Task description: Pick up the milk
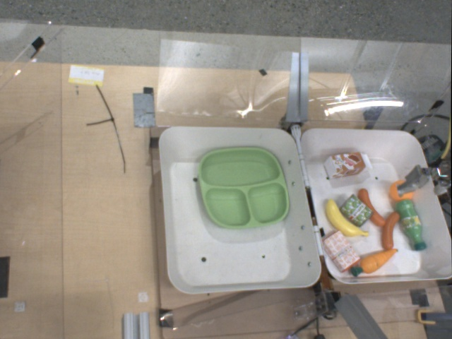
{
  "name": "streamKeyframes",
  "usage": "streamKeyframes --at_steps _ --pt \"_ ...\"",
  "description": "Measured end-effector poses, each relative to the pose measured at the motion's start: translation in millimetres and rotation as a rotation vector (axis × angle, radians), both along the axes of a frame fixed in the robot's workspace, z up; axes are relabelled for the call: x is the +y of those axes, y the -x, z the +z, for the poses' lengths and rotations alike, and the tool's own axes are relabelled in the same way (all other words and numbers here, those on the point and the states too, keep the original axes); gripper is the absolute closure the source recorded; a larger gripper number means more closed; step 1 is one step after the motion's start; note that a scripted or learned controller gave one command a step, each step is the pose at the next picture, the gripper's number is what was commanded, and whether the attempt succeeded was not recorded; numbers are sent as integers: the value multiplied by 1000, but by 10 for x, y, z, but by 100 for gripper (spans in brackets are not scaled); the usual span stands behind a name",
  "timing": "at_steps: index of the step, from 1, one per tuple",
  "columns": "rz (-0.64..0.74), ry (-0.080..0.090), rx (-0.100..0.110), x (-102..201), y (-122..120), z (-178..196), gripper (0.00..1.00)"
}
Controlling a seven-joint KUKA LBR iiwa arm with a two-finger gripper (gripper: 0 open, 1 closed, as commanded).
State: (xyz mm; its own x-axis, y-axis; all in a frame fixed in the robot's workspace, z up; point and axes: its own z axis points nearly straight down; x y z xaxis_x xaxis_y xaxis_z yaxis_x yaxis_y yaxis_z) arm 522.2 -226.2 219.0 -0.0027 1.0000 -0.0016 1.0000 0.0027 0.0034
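hand (421, 179) cut off at right edge, grip unclear

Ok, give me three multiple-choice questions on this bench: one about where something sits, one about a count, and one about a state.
1. Where does the banana lie?
A. on the green plate
B. in the bin on the view's right
C. on the wooden bench outside the bins

2. How many compartments does the green plate have?
A. two
B. three
C. five

3. How does the green bottle sit?
A. lying on its side
B. standing upright
C. balanced on top of the banana

Answers:
1. B, the banana lies among the cartons and sausages in that bin.
2. B, one long compartment runs above two smaller ones.
3. A, its whole length shows flat on the bin floor.
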Motion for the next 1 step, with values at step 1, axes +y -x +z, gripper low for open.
streamKeyframes --at_steps 1 --pt "245 0 1 562 405 -1067 0"
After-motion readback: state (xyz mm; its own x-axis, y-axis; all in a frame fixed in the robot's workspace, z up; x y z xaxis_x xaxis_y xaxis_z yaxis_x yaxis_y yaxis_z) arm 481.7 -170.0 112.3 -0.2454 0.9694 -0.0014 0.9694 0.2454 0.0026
